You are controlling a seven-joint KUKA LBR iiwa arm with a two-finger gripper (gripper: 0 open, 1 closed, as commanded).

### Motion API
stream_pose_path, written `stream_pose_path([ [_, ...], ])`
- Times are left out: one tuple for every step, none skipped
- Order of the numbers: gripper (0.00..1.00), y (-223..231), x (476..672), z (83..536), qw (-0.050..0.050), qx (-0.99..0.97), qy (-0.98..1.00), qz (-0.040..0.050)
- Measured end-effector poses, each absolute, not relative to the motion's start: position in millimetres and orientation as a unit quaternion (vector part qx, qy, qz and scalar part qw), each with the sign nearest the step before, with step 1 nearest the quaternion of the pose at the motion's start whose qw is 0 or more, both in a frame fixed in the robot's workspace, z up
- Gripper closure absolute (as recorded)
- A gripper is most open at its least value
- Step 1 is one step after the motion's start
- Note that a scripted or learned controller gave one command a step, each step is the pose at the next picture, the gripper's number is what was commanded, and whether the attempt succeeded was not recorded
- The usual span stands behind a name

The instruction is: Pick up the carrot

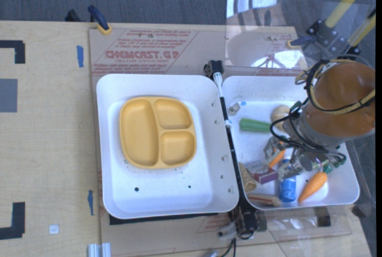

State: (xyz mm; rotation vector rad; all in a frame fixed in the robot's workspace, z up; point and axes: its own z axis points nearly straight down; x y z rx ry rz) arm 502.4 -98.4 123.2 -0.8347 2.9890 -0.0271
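The carrot [313, 186], orange with a pale tip, lies at a slant near the front right corner of the right bin [349, 193]. It rests just right of a blue can [288, 189]. My gripper [285, 156] hangs low over the middle of that bin, up and to the left of the carrot and a short way from it. The grey wrist and its orange band hide most of it. A small orange piece [276, 158] shows by the gripper's left side; whether it is held is unclear.
The right bin also holds a green piece [255, 125], a beige round item [280, 112], a purple block [265, 177] and a small grey item [234, 108]. A yellow divided plate [158, 131] lies in the left bin [113, 190].
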Motion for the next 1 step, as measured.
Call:
stream_pose_path([
  [1.00,-29.2,576.7,188.6,0.007,-0.154,0.988,0.0007],
])
